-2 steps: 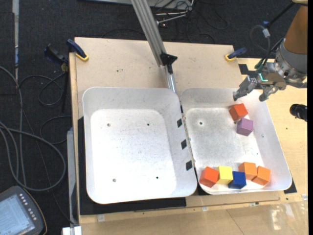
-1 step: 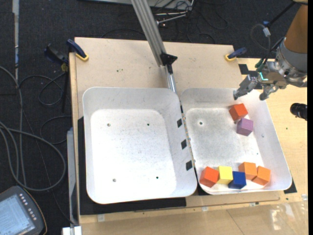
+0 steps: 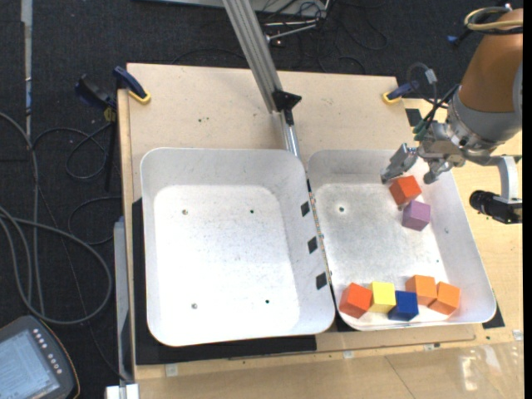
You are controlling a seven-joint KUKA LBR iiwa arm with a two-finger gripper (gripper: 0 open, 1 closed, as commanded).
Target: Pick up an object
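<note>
At the frame's right, the two-finger gripper [image 3: 416,169] hangs with fingers spread, released, straddling just above the orange cube-shaped block [image 3: 406,189] in the right shallow white bin [image 3: 465,248]; the block looks lined up for closing, not yet gripped

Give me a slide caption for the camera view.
Gripper open above an orange block in the right bin.

left bin [image 3: 166,223] bare and open, five blocks [image 3: 401,296] crowding right bin's [image 3: 465,239] near wall
</note>
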